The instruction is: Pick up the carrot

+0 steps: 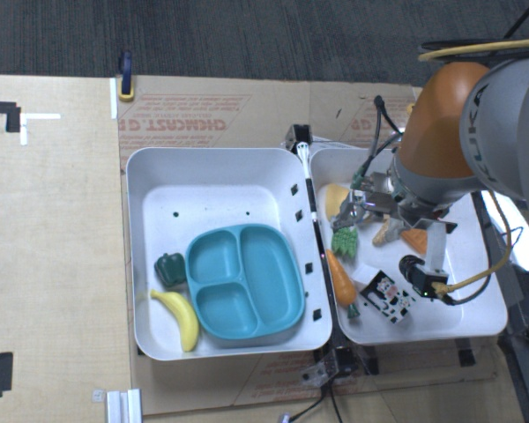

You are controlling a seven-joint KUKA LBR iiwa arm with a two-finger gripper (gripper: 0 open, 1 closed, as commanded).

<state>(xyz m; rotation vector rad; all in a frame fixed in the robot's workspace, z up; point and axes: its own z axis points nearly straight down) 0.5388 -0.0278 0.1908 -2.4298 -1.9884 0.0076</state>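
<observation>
Carrot [339,277]: lies loose on the right bin's [476,317] floor against its left wall, just below and left of the gripper [360,203], untouched. Jaw state: cannot tell, wrist blocks them. Green toy [345,241] sits between. Left bin [150,183] holds blue tray [245,282], banana [181,315]. Cardboard bench [53,263], dark carpet beyond.

Two bins side by side on the desk [53,263]. In the left bin [150,170]: divided tray [245,280], banana [182,316] left of it. In the right bin [480,315]: carrot [340,278] along the left wall, arm [463,130] overhead.
</observation>
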